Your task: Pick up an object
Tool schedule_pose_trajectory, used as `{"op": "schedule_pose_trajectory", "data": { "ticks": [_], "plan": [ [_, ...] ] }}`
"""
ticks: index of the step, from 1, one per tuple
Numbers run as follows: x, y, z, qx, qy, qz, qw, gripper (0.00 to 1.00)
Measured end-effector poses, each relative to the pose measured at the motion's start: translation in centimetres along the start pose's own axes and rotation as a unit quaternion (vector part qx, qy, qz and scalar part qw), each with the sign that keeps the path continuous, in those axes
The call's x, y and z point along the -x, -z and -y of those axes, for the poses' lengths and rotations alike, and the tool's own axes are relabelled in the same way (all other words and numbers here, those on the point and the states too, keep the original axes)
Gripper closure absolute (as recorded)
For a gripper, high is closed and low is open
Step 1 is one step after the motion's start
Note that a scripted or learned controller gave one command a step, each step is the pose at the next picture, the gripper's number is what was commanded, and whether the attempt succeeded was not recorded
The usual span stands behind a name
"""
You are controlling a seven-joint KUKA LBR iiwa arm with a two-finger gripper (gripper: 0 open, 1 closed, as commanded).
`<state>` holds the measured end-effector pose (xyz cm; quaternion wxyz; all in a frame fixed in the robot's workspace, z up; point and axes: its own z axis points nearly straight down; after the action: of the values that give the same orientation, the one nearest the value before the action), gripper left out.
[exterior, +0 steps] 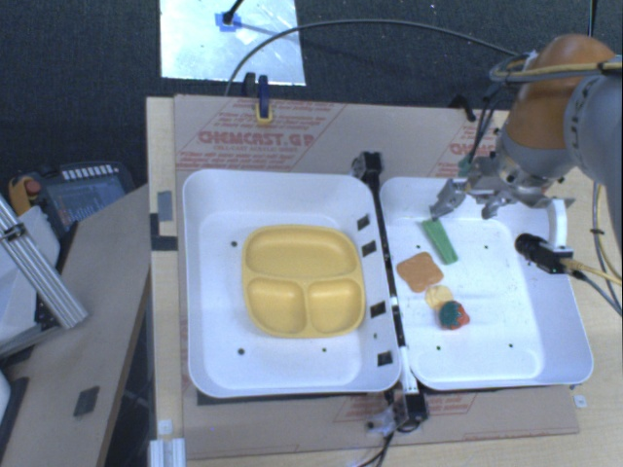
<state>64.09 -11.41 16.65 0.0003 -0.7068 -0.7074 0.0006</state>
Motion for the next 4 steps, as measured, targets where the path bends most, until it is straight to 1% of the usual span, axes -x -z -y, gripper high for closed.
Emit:
{"op": "schedule_pose_trajectory", "data": {
  "ticks": [1,2,3,4],
  "plan": [
    [-0.7,-5.8,0.6,-0.001,0.000,-0.001,1.0000,0.00],
    [-0.6,-4.4,0.3,0.003,0.000,0.000,1.0000,1.00],
    [-0.5,2.1,-0.1,0.005,0.001,0.001,1.0000,1.00],
    [-0.4,7.5,-0.3,0.005,0.002,0.001,1.0000,1.00]
  ]
}}
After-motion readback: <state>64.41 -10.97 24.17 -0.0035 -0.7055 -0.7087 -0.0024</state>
